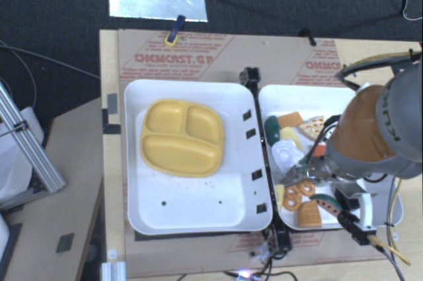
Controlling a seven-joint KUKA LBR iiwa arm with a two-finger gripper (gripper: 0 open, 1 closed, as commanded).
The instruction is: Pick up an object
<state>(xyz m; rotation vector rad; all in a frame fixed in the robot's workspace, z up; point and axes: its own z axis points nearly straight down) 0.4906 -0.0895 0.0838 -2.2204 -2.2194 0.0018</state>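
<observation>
- Where the arm (pixel 380 127) reaches in over the right bin (pixel 291 96), the hand (pixel 297 174) is seen low among the small objects, just right of the divider (pixel 264 147) between the two bins.
- Whether the hand is open or closed cannot be told (its tips are lost against the clutter), and nothing can be seen gripped in it.
- Just below the hand, a pretzel-shaped piece (pixel 302 190) is found, with a tan bread-like piece (pixel 308 213) below that, near the bin's lower rim.
- Just above the hand, a clear plastic object (pixel 283 154) lies, and above it a pale yellow piece (pixel 288 135) and a dark green piece (pixel 271 129) beside the divider.
- Further above the hand, an orange block (pixel 289 120) and a pizza-like wedge (pixel 312 126) are placed.
- A green-handled object (pixel 329 205) is seen right of the bread-like piece.
- Well to the left of the hand, past the divider, a yellow compartment plate (pixel 182 137) rests in the left bin (pixel 198 207).
- Both bins sit on the tabletop (pixel 211 51), covered with printed cardboard.
</observation>
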